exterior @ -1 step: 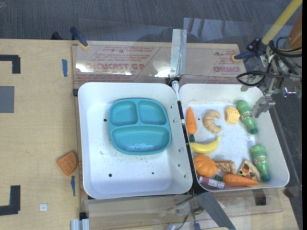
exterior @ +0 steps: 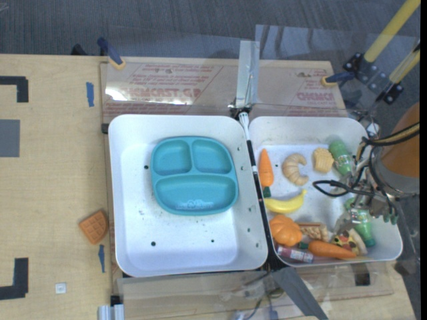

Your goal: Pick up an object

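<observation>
Camera view: fixed overhead, slanted; both bins in frame.
My arm: enters from the right edge, orange band (exterior: 403,155) at mid-right, black cables looping in front of it.
My gripper (exterior: 357,219): low over the right side of the right bin (exterior: 300,124), among the toys near its right wall.
Tool state: I cannot tell; cables and wrist clutter cover the tip, and nothing shows as held.
Candidate objects, right bin: carrot (exterior: 266,167) upright along the left wall; croissant (exterior: 295,168) and a pale yellow piece (exterior: 323,160) in the upper middle; banana (exterior: 285,203) centre-left; orange fruit (exterior: 286,231) lower left; second carrot (exterior: 331,250) lying along the bottom edge; green bottle-like item (exterior: 340,155) upper right, close to my wrist.
Left bin (exterior: 127,179): holds a teal divided plate (exterior: 194,175), nothing on it.
Bench: waffle toy (exterior: 94,226) lies outside the bins, lower left of frame.
Risk 1: the toys at lower right are crowded and touching, so closing there may pinch two or squeeze one out sideways.
Risk 2: I sit near the bin's right wall; a finger could catch the wall or rim.
Risk 3: a loose cable loop could snag on a toy.
Writing: reddish print on the cardboard panels (exterior: 163,85) behind the bins; too blurred to read.
</observation>
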You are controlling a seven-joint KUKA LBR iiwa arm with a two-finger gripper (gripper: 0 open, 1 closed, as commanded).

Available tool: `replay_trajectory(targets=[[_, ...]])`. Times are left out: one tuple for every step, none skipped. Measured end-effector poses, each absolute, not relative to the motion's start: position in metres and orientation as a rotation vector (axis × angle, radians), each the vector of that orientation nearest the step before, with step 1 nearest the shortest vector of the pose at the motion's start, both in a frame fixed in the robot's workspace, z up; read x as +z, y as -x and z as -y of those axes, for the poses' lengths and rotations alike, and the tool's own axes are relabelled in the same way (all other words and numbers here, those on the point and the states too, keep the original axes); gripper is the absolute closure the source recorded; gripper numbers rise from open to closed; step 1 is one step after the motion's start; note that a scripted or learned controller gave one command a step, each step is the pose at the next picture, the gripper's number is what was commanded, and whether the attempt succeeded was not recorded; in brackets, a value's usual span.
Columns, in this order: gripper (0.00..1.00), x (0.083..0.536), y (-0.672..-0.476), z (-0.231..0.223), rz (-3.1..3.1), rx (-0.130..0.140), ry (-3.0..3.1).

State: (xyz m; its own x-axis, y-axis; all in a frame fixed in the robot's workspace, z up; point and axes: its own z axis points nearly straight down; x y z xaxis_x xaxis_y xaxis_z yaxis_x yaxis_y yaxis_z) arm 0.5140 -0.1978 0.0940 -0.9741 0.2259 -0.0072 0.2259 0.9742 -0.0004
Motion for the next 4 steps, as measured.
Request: replay_trajectory(targets=[[0.0,0.089,-0.564,0.137,-3.082,0.002,-0.522],[0.0,0.088,-0.653,0.106,-3.098,0.002,-0.469],[0.0,0.088,-0.628,0.184,-3.057,-0.003,-0.696],[0.0,0.089,-0.604,0.193,-3.052,-0.001,-0.714]])
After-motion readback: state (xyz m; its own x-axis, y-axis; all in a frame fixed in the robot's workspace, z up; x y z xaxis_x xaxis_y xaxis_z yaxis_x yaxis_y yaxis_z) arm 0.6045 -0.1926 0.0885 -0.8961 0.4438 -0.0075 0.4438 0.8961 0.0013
